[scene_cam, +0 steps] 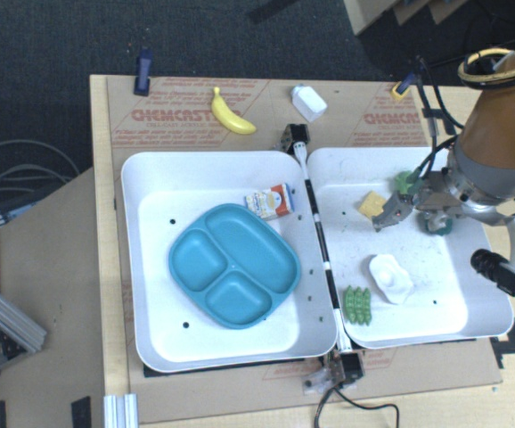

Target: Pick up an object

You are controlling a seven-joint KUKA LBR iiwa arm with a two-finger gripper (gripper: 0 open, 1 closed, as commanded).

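Two bins are sitting abreast; the gripper (415,210) is hovering over the right bin (480,324) (finger spread unclear), near a yellow piece (371,205); white object (388,276) and green pods (357,304) are lying below.

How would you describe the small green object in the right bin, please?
Start at the right-hand shallow white bin. Along its near edge, by the divider between the bins, lies a small bumpy green plastic piece. Its neighbour, a white lumpy object, is pale and smooth.

Robot lab: bench (106,239) w/ white bins (137,181), loose cables (8,185), dark carpet.
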